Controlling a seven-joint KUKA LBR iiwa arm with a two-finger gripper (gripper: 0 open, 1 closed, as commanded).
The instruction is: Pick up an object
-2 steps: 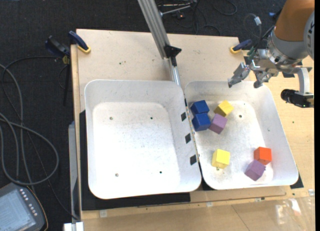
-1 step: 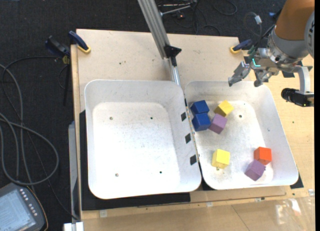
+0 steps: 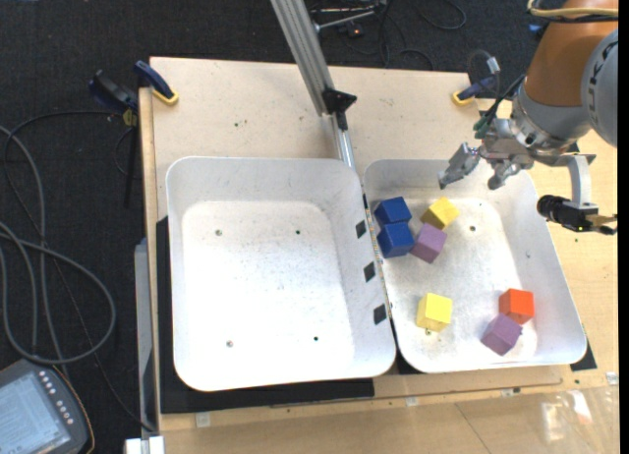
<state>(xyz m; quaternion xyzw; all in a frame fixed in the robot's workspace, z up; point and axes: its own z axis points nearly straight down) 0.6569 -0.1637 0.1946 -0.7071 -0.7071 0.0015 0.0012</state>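
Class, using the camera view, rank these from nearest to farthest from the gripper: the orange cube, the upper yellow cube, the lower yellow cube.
1. Upper yellow cube, just below-left of the gripper.
2. Orange cube, near the right bin's front.
3. Lower yellow cube, front centre; close to the orange cube's distance, slightly farther.

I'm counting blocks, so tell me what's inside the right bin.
Inside the right bin: two blue cubes, two yellow, two purple, one orange. Whatever lies under the touching blue pair is hidden.
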